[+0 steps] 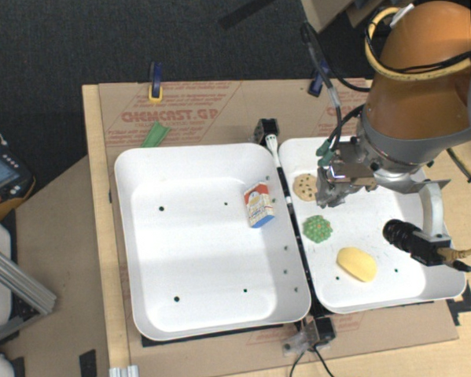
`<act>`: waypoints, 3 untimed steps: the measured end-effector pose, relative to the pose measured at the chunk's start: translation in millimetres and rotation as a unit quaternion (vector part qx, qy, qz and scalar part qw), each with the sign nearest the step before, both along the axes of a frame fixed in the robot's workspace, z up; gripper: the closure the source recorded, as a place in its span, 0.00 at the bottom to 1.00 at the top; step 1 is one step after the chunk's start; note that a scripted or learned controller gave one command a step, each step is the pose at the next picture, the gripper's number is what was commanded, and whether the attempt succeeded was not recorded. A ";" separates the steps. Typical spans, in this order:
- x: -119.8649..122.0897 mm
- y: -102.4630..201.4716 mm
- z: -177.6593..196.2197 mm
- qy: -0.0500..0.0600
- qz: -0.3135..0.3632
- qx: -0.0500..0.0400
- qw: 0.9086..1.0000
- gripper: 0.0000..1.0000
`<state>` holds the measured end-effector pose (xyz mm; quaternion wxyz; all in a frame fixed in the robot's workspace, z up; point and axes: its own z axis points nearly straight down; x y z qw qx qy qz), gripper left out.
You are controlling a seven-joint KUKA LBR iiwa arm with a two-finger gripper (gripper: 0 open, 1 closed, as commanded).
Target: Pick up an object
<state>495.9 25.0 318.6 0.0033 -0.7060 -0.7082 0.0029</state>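
Three small things lie in the right bin (430, 292), and any of them could be my pick. The cookie (304, 187) sits near that bin's left edge, toward its far corner. The green ball (317, 229) lies a little nearer to me along the same edge, and the yellow lemon (357, 264) rests toward the near edge, closer to the middle. All three lie apart from one another.

I see the gripper (328, 196) low over the bin's far left part, just beside the cookie on its right and just beyond the green ball. From here I cannot tell whether it is released or clenched, and I see nothing held in it.

The arm (415, 80) comes in from the right and stands almost straight down over the right bin, its orange band topping a grey wrist. Cables run along the wrist. A black cylinder (410, 241) juts out lower down, over the bin's right side.

One more item, a small carton (258, 205) in red, white and blue, stands in the left bin (192, 257) close to its right edge, well toward the far side.

Both bins rest on a cardboard sheet (207, 102) with red print. A green strip (155, 134) lies on its far left part, and a blue and yellow clamp (156, 81) grips its far edge.
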 end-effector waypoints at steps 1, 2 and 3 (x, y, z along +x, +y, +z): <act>-16.4 37.7 73.5 -0.009 0.001 0.001 1.000 1.00; -16.1 48.0 112.7 -0.007 -0.001 0.000 1.000 1.00; -17.4 96.1 81.3 -0.001 0.001 0.000 1.000 1.00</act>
